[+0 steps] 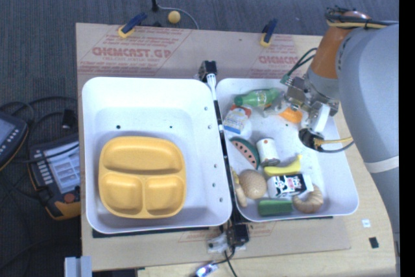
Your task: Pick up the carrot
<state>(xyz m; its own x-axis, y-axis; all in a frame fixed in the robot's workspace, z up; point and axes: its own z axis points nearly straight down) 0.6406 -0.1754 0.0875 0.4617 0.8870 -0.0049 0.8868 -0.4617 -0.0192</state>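
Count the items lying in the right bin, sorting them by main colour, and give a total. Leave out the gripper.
Green: 2, bottle, cucumber
Orange: 1, carrot
Yellow: 1, banana
Brown or tan: 2, potato, bread
White: 3, carton, can, pouch
Red and green: 1, watermelon slice
Total: 10

Yellow tray (142, 175), 2 white bins (130, 97), orange carrot (291, 115), green bottle (258, 98).
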